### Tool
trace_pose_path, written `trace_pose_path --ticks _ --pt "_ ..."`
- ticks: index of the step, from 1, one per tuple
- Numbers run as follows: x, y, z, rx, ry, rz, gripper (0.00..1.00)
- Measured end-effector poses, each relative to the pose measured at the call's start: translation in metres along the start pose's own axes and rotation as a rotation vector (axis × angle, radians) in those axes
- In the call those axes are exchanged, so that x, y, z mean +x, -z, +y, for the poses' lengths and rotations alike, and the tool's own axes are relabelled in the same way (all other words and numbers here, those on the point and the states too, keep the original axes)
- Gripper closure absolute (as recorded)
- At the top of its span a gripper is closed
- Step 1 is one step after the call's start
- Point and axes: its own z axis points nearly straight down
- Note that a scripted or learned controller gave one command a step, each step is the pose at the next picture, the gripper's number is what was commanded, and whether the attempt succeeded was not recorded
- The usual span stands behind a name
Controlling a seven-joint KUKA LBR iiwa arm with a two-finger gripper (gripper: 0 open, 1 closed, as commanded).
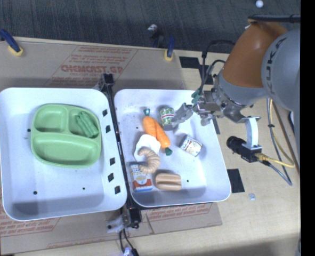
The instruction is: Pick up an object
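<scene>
My gripper [194,115] hovers over the upper right part of the right bin [213,172], open, with nothing between its fingers. One finger [183,112] is close beside a small green-labelled can [167,116] that stands upright. Left of the gripper lies an orange carrot [156,132] with a green tip. Below the gripper a second small can [191,146] lies on its side. Further down are a white piece [145,142], a curved pastry [151,159], a hot dog bun [168,181] and a small carton [140,178].
The left bin [18,191] holds a green divided plate [66,143] with a green vegetable [86,123] in its upper right compartment. A black divider [112,137] runs between the bins. Both stand on cardboard [93,63].
</scene>
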Motion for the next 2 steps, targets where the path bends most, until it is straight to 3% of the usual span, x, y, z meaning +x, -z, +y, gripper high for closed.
trace_pose_path --ticks 1,2 --pt "0.0202 -0.1412 -0.0742 -0.009 -0.001 -0.001 0.00" --pt "0.0210 -0.1321 -0.0737 -0.006 0.008 -0.001 1.00"
